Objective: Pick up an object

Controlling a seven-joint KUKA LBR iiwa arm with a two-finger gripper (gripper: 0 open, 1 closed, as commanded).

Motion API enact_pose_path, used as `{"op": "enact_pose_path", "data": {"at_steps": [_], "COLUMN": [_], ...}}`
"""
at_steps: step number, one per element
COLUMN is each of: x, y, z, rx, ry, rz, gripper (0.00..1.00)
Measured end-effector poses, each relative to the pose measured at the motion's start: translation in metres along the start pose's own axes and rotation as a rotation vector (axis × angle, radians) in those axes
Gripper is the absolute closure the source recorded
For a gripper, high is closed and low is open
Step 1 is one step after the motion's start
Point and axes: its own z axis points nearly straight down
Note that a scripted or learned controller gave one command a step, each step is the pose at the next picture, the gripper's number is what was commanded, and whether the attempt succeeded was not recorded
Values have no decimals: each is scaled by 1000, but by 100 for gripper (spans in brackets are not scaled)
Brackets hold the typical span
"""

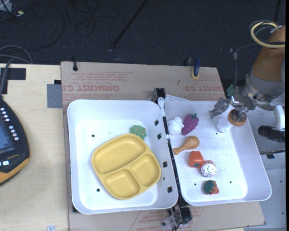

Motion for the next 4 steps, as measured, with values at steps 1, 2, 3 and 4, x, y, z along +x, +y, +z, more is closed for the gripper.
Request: {"op": "enact_pose_path", "data": {"at_steps": [1, 2, 3, 4], "x": [58, 55, 78, 135], "y": [-45, -45, -147, -83], "z": [-121, -122, -160, -95], "rx": [-10, 3, 3, 7], "ry": [1, 0, 3, 2], "rz": [-4, -3, 1, -5], "gripper": [0, 100, 100, 100]}}
